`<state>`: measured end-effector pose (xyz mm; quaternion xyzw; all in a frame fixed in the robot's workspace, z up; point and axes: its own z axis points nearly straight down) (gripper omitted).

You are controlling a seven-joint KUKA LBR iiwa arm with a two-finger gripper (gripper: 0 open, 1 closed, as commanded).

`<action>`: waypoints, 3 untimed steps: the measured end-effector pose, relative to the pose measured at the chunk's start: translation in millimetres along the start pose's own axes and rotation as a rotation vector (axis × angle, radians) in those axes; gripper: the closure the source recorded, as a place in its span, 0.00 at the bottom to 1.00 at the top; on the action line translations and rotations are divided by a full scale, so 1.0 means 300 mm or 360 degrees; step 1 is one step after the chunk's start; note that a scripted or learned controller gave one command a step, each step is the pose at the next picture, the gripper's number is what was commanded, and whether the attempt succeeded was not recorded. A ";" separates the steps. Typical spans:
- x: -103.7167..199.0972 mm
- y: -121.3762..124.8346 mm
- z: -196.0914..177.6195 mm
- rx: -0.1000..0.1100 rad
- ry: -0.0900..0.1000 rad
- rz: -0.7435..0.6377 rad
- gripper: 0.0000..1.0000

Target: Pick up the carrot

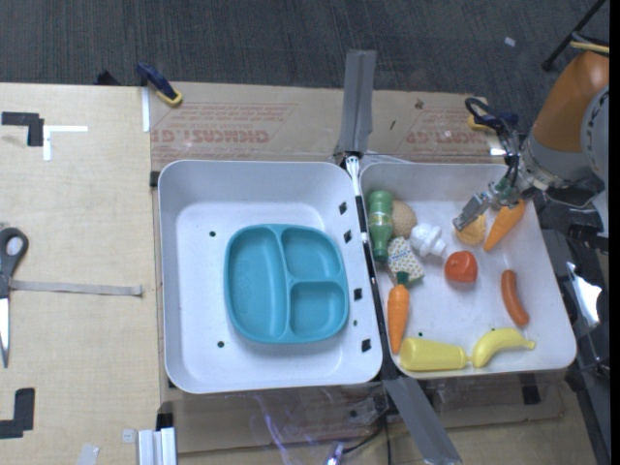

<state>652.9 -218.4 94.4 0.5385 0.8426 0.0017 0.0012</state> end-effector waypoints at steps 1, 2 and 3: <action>-0.009 0.007 -0.050 -0.0011 -0.0017 -0.0004 1.00; 0.190 0.114 -0.253 0.0004 -0.0006 0.0224 1.00; 0.190 0.113 -0.252 0.0005 -0.0005 0.0225 0.00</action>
